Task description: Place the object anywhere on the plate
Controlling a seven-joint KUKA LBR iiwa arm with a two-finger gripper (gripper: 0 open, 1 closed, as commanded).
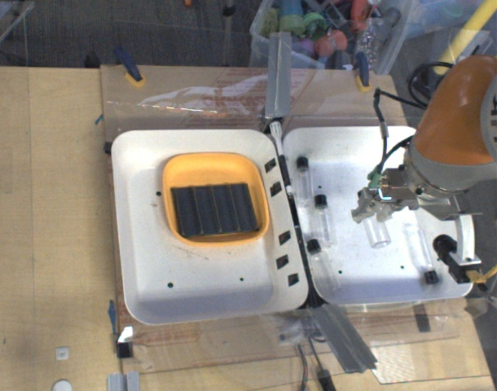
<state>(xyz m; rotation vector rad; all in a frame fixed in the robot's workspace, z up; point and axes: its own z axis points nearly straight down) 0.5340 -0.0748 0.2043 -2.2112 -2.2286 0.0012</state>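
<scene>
An orange plate (pixel 214 169) lies in the left bin (pixel 142 283). A dark ribbed rectangular object (pixel 214 210) rests flat on it, covering most of the plate's middle. My gripper (pixel 397 239) hangs over the right bin (pixel 346 283), far to the right of the plate, below the arm's orange band (pixel 456 112). Its two pale translucent fingers (pixel 378 233) stand apart, open, with nothing between them.
A raised divider with black clips (pixel 283 218) separates the two bins. Small black studs (pixel 320 200) dot the right bin's floor. A clear tub of colourful toys (pixel 330 10) stands behind the bench. The wooden bench top (pixel 45 218) spreads out to the left.
</scene>
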